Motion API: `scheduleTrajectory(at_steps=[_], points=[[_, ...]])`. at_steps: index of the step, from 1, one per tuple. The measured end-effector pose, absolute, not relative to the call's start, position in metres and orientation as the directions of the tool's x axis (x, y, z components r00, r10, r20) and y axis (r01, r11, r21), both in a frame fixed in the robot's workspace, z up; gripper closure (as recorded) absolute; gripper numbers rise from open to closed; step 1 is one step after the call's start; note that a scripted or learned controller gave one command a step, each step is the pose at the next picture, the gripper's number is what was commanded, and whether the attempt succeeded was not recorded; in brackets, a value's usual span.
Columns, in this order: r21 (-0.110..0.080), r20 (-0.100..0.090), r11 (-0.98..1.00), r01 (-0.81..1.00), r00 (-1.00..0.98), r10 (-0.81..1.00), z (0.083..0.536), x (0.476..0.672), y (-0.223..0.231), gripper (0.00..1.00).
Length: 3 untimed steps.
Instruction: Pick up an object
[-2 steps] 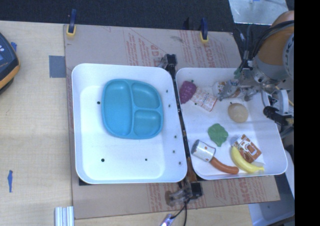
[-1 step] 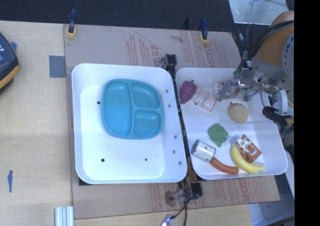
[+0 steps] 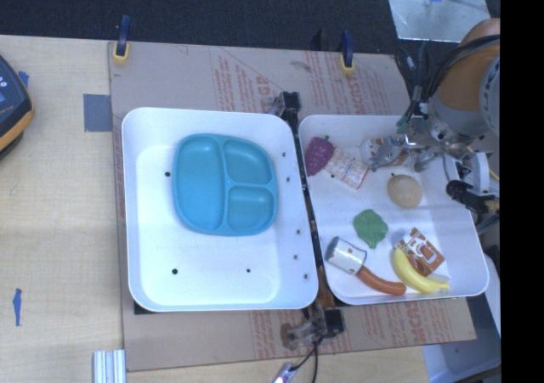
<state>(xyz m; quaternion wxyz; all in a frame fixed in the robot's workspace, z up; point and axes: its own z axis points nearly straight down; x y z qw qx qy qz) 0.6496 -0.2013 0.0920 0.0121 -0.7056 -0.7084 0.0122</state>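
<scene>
The right bin (image 3: pixel 473 228) holds several objects: a purple grape bunch (image 3: pixel 319 154), a small printed packet (image 3: pixel 347 169), a beige round object (image 3: pixel 405 190), a green lump (image 3: pixel 370 227), a silver can (image 3: pixel 344 256), an orange sausage-like piece (image 3: pixel 381 283), a banana (image 3: pixel 416 275) and a brown snack packet (image 3: pixel 422 251). My gripper (image 3: pixel 393 150) hangs low over the bin's far part, just right of the printed packet and above-left of the beige object. The grey wrist and its cables hide what lies under the gripper.
The left bin (image 3: pixel 149 279) carries a blue divided plate (image 3: pixel 225 183). Both bins sit on a cardboard sheet (image 3: pixel 212 76) held by clamps. A dark device (image 3: pixel 10 105) lies at the bench's far left edge. The arm's orange band (image 3: pixel 476 67) rises at the right.
</scene>
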Motion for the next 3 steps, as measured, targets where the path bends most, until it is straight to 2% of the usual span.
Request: scheduleTrajectory(at_steps=[2,3], points=[[-0.036,-0.003,0.005,0.999,-0.005,1.0,0.093,0.65,-0.19,0.0],[-0.037,-0.009,0.002,0.999,-0.002,1.0,0.093,0.649,-0.161,0.0]])
